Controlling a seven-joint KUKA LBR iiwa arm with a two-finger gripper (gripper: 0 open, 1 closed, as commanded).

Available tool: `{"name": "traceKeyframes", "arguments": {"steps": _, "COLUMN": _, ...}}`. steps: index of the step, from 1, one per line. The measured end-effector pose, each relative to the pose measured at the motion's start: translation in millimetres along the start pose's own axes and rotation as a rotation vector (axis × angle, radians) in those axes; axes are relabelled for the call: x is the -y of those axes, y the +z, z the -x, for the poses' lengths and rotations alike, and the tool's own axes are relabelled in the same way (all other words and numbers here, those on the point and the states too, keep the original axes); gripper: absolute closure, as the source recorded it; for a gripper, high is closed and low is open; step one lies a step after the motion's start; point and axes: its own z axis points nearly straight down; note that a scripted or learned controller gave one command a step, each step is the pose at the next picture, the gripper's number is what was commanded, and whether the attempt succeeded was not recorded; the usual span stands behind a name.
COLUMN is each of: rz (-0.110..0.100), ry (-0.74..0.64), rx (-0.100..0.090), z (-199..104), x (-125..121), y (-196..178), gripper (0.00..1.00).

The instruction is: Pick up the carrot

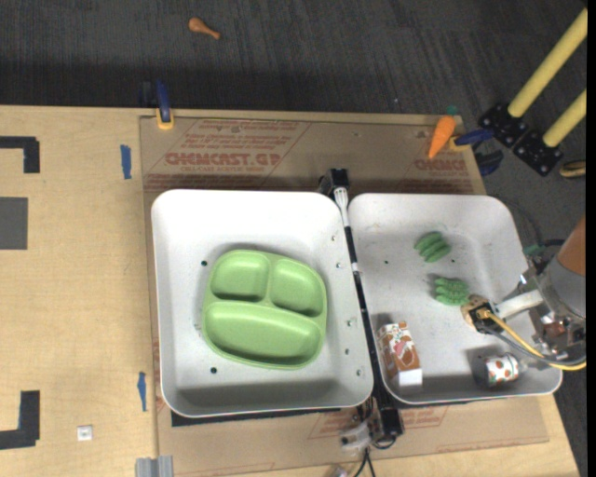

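The carrot [440, 138] is small and orange with a green top. It lies on the brown board behind the right bin's far edge, outside both bins. My gripper [548, 326] is low at the right bin's [484, 219] near right side, far from the carrot and close to a small red-and-white can [500, 370]. The wrist and its fittings hide the gripper's tips.
The right bin also holds two green ridged toys [431, 246] [450, 292] and a small printed carton [399, 352]. The left bin [186, 224] bears a green divided plate [266, 306]. A small orange thing [203, 28] lies on the dark floor beyond. Yellow-legged stand [545, 74] at the far right.
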Motion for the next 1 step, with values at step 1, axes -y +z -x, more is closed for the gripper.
{"name": "traceKeyframes", "arguments": {"steps": 1, "rz": -0.003, "ry": -0.003, "rx": 0.002, "z": -0.2, "x": 0.4, "y": -9.6, "gripper": 1.0}}
